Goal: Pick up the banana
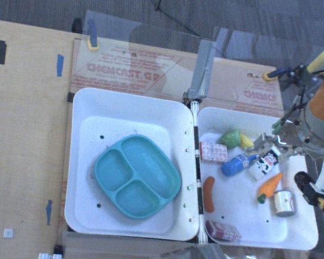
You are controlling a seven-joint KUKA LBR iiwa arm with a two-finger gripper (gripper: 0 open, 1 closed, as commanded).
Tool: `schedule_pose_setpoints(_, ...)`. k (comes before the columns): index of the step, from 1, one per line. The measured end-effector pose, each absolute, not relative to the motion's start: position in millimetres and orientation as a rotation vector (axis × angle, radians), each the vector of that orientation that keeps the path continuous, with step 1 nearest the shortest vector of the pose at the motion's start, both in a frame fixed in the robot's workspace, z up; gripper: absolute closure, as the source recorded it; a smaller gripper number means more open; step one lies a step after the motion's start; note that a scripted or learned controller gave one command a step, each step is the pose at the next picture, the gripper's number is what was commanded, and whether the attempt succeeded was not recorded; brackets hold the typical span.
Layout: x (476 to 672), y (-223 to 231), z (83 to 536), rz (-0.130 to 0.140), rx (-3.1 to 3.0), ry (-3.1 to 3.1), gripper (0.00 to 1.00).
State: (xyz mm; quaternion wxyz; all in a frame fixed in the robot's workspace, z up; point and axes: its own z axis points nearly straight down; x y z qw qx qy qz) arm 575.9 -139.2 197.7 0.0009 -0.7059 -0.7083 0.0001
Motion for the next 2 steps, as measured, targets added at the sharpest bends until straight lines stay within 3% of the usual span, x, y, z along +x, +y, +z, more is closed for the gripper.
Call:
schedule_pose_setpoints(1, 646.2, -160, 172, -0.002, -2.223, -2.224, 0.0)
schedule_pose_setpoints(2, 663.5, -170, 103, -0.002, -2.114, -2.33, 0.0)
